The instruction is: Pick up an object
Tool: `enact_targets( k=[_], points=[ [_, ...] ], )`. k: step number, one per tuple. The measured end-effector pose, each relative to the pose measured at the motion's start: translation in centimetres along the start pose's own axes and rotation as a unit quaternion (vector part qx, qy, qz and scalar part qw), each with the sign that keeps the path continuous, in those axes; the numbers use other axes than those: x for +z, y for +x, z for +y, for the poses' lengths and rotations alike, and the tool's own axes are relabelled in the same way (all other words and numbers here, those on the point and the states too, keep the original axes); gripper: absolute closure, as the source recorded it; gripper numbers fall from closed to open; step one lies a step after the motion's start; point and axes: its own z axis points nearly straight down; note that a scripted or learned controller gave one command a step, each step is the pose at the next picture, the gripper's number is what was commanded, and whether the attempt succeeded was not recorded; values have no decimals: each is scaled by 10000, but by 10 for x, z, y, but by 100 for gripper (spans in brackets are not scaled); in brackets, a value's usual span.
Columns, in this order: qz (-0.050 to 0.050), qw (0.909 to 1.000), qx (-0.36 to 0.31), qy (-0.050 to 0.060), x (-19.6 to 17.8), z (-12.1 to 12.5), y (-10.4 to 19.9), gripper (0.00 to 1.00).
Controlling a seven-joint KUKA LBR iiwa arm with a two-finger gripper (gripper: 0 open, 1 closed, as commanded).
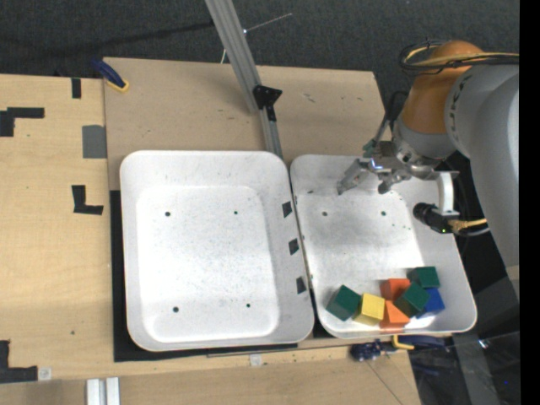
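One fixed camera looks down slantwise over both bins [291,184].

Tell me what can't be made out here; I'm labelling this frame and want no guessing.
- Gripper, camera view: its fingers are small and blurred against the right bin, so open or shut is unclear.
- Block pile, camera view: the blocks overlap, so the full count and the lower ones' shapes are hidden.
- Arm, camera view: cut off by the right edge.

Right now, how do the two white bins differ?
The left bin is wider and bare inside; the right bin is narrower and holds coloured blocks bunched at its near edge. The pincer hovers over the right bin's far end, away from the left bin. Both are shallow, white and speckled.
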Motion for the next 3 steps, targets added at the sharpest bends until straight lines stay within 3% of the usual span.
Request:
enact_targets(
  k=[1,2,3],
  points=[
    [-1,10000,-6,-22,27,0,1,0],
    [1,10000,-13,-22,17,0,2,100],
    [5,10000,-5,-50,-27,-2,4,100]
  ],
)
